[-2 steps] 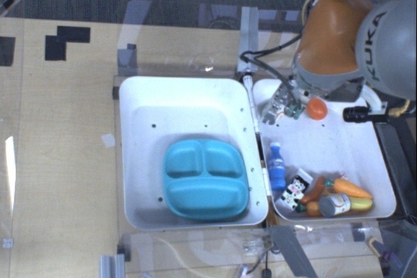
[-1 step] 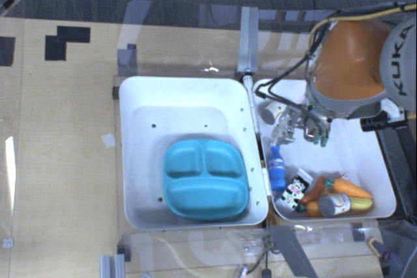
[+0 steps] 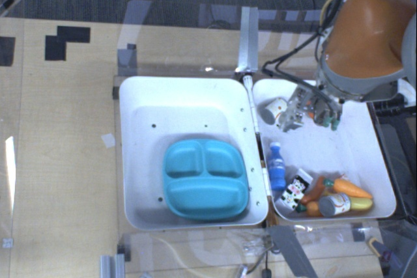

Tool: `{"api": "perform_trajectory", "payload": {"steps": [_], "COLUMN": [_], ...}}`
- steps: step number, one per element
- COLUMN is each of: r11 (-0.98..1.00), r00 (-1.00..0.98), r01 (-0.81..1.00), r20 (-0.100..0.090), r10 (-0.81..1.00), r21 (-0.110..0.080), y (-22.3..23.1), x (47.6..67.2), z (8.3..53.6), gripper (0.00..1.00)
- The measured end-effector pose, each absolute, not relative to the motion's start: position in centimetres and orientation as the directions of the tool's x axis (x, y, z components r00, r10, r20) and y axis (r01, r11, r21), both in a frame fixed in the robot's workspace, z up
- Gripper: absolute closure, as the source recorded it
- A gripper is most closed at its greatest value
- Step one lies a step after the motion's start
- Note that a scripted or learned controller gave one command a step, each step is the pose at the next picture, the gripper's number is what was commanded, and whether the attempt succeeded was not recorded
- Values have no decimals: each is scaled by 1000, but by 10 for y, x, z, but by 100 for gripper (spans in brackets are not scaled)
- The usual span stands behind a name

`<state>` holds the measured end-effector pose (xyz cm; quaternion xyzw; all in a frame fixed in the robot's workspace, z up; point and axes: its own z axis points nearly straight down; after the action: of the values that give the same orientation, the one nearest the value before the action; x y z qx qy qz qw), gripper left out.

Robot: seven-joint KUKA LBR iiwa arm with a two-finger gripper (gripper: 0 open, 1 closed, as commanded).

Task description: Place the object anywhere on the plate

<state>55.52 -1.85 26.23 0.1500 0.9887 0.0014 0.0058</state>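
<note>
wrist bent down from the right, my arm (image 3: 365, 42) hangs my jaws (image 3: 306, 111) over the right bin (image 3: 365, 159), and i cannot tell their state.

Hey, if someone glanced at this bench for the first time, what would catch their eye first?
Probably the bright blue plate, with its three compartments, lying in the left bin. Next, the arm's big orange band at upper right, with the gripper hanging over the right bin. Then the colourful heap at that bin's near edge: a blue bottle, a carrot and a few more small toys.
</note>
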Motion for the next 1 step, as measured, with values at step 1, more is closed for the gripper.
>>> {"api": "perform_trajectory", "payload": {"steps": [1], "r11": [1000], "r00": [-1000], "r01": [19], "r20": [-8], "r10": [19], "r21": [2], "y": [-5], "x": [567], "z": [204], "gripper": [100]}}
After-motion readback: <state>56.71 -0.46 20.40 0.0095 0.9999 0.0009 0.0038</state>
